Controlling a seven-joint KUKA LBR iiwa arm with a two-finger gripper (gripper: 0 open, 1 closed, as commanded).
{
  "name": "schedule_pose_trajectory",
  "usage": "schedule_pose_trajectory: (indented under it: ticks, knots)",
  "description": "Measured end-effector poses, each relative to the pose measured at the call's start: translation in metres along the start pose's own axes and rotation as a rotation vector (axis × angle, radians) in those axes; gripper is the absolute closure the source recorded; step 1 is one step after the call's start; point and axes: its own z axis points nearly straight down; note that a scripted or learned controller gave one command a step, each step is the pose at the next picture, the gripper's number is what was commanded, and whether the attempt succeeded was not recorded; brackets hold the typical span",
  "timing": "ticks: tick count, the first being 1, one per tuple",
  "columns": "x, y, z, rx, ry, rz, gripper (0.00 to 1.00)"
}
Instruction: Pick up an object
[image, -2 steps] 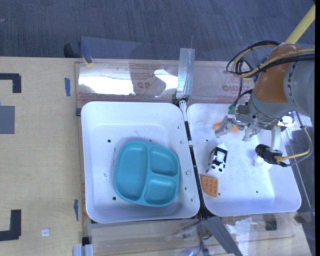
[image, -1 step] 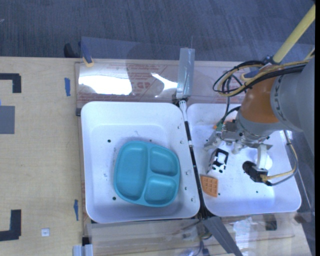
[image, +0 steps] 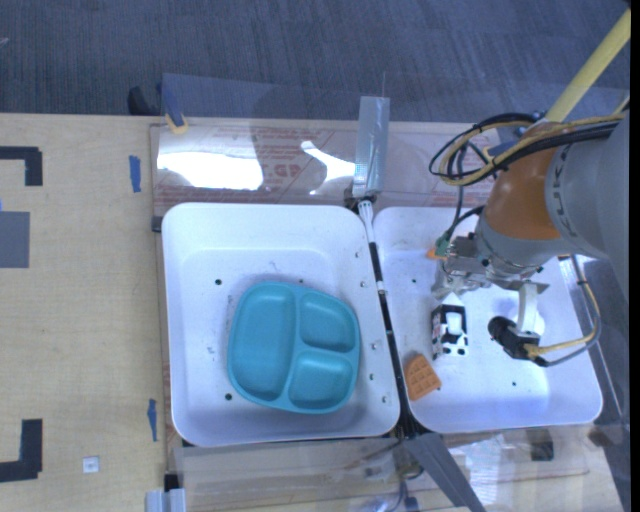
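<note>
Orange tag-like piece (image: 422, 378) low in right bin (image: 570, 400), black-and-white toy (image: 450, 330) just above it, gripper (image: 462, 290) over toy, jaws' state unclear, teal divided plate (image: 294, 346) in left bin (image: 200, 250).

One camera hangs fixed above my bench (image: 70, 300), looking down at a slant from fairly far off. It takes in both white bins whole, the left bin (image: 190, 240) and the right bin (image: 570, 400), side by side. My arm (image: 560, 190) enters from its right edge.
</note>
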Motion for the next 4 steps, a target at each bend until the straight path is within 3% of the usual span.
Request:
schedule_pose_trajectory:
  ticks: [1,2,3,4]
  knots:
    - [-0.010,0.002,0.011,0.003,0.000,0.110,1.00]
    - [-0.010,0.001,0.013,0.005,-0.001,0.111,0.00]
    - [-0.013,-0.044,0.011,0.008,0.000,0.034,0.00]
    - [-0.013,-0.042,0.000,0.002,0.000,0.035,1.00]
